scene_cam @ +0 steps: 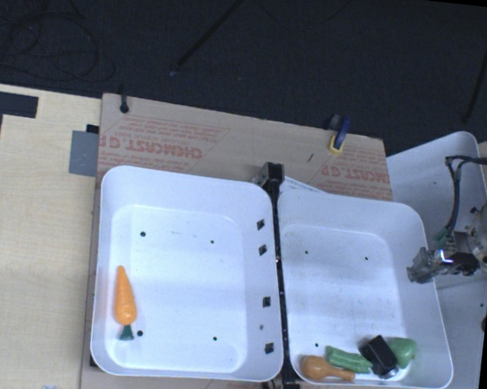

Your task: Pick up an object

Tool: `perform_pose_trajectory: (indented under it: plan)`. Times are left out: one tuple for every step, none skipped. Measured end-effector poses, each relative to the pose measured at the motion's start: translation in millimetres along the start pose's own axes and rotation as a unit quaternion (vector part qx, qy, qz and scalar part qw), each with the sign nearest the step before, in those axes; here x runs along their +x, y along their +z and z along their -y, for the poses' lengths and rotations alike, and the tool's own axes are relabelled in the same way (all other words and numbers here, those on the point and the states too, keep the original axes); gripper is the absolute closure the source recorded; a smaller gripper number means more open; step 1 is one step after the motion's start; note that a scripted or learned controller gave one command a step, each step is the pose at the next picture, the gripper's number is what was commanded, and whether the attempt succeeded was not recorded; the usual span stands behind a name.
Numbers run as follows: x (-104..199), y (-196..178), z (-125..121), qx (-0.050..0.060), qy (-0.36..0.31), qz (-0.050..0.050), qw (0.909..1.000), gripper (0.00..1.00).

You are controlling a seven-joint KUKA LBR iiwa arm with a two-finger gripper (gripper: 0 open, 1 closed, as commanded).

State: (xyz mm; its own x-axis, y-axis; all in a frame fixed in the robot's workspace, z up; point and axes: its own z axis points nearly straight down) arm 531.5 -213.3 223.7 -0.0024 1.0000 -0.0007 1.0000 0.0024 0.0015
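Camera view is showing a toy carrot (125, 297) lying lengthwise in the left bin (182, 192), green tip pointing toward the near wall; a green toy, black block and orange piece are clustering in the right bin's (356, 214) near corner; the claw (433, 264) is hovering at that bin's right rim.

Orange carrot (125, 298) (green stem toward the front) lies flat in left bin (186, 193).

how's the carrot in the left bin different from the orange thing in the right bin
The carrot lies alone near the left bin's left wall, pointing up and down the view; the orange piece lies crosswise at the right bin's front edge, beside green and black objects. The carrot has a dark green tip; the orange piece looks pear-shaped. Both are orange and lying flat.
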Motion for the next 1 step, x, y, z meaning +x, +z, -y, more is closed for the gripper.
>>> perform_pose_trajectory:
  plan:
    - [30.0,-84.6,11.5,-0.002,0.0,0.0,1.0,1.0]
